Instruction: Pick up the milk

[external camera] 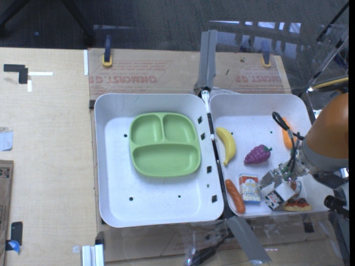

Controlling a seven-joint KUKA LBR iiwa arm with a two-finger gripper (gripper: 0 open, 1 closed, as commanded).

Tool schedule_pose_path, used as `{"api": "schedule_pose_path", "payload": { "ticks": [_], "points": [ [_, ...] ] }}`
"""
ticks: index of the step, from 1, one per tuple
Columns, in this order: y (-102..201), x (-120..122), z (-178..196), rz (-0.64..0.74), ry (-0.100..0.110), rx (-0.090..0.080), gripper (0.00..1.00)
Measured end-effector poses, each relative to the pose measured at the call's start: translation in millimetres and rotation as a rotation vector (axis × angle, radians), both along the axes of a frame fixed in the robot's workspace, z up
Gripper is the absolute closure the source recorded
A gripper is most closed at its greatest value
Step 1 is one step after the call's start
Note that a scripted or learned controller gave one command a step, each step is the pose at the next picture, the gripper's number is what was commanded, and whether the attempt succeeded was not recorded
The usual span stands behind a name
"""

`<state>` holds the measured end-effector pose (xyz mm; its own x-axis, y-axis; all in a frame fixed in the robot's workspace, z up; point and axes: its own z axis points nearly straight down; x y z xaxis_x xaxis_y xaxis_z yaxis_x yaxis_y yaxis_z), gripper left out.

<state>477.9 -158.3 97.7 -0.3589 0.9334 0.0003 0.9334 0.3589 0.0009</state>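
The milk (249, 188) is a small white carton with an orange label. It lies in the right bin (252, 112) near the front wall, between a sausage and my gripper. My gripper (268, 189) hangs low over the bin just right of the carton, at the end of the arm with the orange band (333, 129). Its fingers are open: one finger (270, 178) points toward the carton's upper right corner, the other (273, 200) sits lower right of it. Nothing is between them.
The right bin also holds a banana (226, 144), purple grapes (257, 154), an orange sausage (234, 197), a pizza slice (298, 205) and an orange item (287, 138) by the arm. A green divided plate (165, 144) lies in the left bin (111, 165).
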Motion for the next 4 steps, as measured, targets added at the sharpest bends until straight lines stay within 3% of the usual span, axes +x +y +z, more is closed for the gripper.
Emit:
{"api": "schedule_pose_path", "payload": {
  "ticks": [1,2,3,4],
  "points": [
    [-0.6,0.3,8.4,-0.005,-0.001,-0.001,1.0],
    [-0.7,0.3,8.4,-0.005,-0.001,-0.001,0.0],
    [39.8,0.2,72.4,-0.05,0.001,-0.001,0.0],
    [42.7,1.0,173.4,0.073,0.0,-0.002,0.0]
  ]
}}
